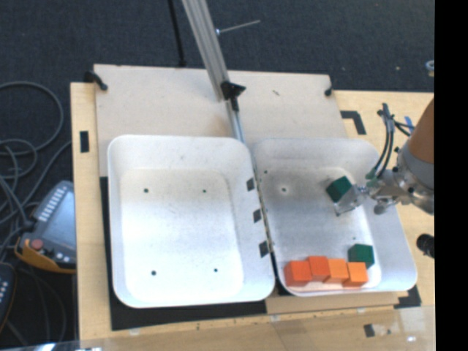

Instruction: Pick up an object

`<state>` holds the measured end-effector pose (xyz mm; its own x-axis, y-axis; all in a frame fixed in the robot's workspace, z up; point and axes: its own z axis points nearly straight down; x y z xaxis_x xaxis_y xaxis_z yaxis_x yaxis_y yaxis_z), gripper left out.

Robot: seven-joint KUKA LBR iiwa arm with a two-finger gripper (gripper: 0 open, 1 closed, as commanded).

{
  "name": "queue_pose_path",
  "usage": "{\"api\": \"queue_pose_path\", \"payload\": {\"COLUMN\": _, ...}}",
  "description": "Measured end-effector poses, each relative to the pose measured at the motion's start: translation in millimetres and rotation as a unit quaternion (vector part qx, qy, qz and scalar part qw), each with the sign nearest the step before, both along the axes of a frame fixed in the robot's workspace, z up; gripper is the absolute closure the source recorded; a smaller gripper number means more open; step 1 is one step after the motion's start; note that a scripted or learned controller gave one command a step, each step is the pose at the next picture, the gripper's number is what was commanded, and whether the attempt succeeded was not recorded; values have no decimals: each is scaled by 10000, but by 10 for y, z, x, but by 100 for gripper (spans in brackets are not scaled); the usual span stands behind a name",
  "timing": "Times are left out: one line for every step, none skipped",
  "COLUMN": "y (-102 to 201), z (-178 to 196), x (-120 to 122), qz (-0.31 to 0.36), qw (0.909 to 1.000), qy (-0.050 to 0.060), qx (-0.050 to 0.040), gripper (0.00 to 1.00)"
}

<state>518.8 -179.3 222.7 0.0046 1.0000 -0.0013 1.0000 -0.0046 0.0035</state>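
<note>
A dark green block (338, 189) lies in the upper middle of the right bin (307, 159). My gripper (363, 203) hangs just to its right, open. Its left finger (345, 203) stands against the block's right side, and nothing sits between the fingers. A second green block (361, 254) rests near the bin's front right corner. Along the front wall lies a row of several orange blocks (325, 270).
The left bin (183, 152) sits beside the right one, with a raised rim between them. A slanted metal pole (208, 42) rises from the back of the bench. Cables and a handheld pendant (51, 225) lie off the bench's left side.
</note>
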Motion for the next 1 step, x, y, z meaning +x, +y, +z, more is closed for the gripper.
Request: {"api": "queue_pose_path", "payload": {"y": -150, "z": -1277, "x": 406, "qz": 33, "qw": 10000, "qy": 3, "qx": -11, "gripper": 0}}
